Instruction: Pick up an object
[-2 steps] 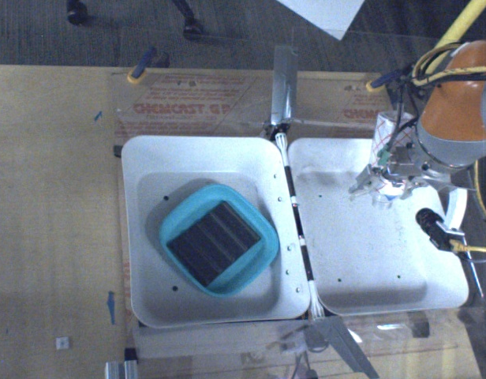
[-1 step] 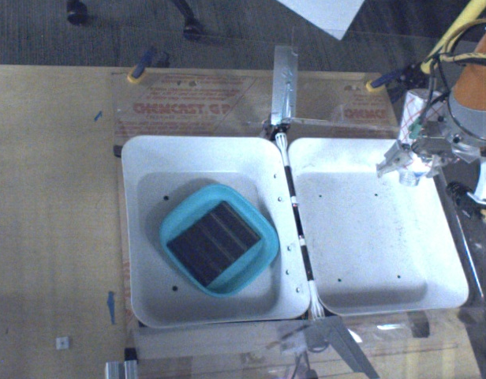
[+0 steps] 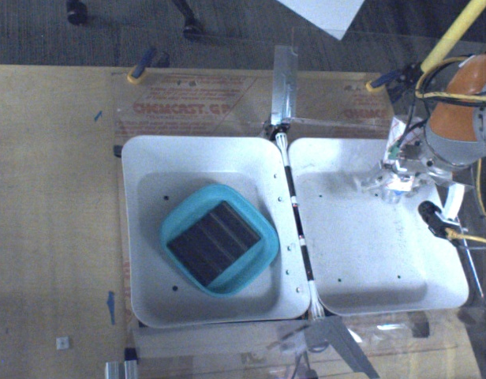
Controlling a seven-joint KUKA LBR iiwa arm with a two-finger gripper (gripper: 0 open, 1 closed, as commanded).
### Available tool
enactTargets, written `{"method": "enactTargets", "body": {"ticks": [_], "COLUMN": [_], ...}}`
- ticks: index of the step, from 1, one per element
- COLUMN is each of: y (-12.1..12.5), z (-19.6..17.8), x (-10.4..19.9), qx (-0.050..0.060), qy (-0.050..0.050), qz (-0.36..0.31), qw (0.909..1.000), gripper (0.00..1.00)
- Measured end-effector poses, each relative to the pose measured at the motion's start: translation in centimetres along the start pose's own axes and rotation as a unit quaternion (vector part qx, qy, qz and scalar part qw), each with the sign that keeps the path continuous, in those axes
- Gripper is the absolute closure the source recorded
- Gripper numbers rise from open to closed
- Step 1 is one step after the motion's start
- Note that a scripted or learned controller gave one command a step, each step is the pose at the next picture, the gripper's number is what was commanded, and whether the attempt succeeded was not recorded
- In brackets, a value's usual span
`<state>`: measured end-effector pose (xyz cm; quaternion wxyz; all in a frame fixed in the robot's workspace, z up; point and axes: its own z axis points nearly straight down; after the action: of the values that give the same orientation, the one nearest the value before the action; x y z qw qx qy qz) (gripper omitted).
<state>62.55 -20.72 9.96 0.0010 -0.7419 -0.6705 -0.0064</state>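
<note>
A light blue square dish with a dark ribbed insert (image 3: 218,238) lies turned at an angle in the middle of the left bin (image 3: 148,164). My gripper (image 3: 390,183) hangs over the far right part of the right bin (image 3: 361,275), well to the right of the blue dish and apart from it. The grey arm with its orange band (image 3: 456,117) comes in from the right edge above the gripper. I see nothing between the gripper and the bin floor beneath it.
A metal divider rail (image 3: 294,212) runs between the two bins. Black and yellow cables (image 3: 440,219) hang beside the arm at the right bin's right rim. A metal bracket (image 3: 284,85) stands behind the bins on the wooden bench.
</note>
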Motion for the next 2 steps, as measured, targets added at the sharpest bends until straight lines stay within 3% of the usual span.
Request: {"method": "enactTargets", "body": {"ticks": [1, 2], "y": [-0.9, 0.9], "z": [1.2, 1.3], "x": [0.6, 1.9], "qx": [0.002, 0.001], "qy": [-0.005, -0.006], "qz": [-0.049, -0.192], "qw": [0.9988, 0.9813], "gripper": [0.00, 0.00]}}
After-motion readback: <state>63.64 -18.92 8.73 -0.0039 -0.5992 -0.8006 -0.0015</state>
